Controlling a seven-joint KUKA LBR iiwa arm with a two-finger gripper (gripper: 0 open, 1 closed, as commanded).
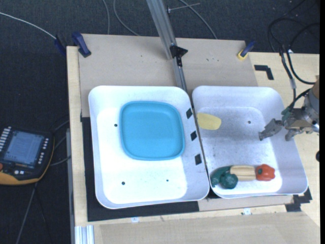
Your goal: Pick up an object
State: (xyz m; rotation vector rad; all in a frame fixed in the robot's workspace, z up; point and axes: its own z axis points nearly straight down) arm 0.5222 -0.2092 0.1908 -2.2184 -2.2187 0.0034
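In the right bin (238,105), a flat yellow piece (209,121) lies near the upper left corner. Along the front wall sit a dark green object (224,179), a tan cylinder (243,172) and a red object (264,172), close together in a row. My gripper (280,132) comes in from the right over the bin's right side, above and to the right of that row. Its fingers (268,131) are spread open with only the bin floor showing between them.
The left bin (104,151) bears a square blue plate (152,130). A metal pole (163,22) slants over the bench from the back. Cables run beside the arm at the right edge, and a teach pendant (23,154) lies off the bench at left.
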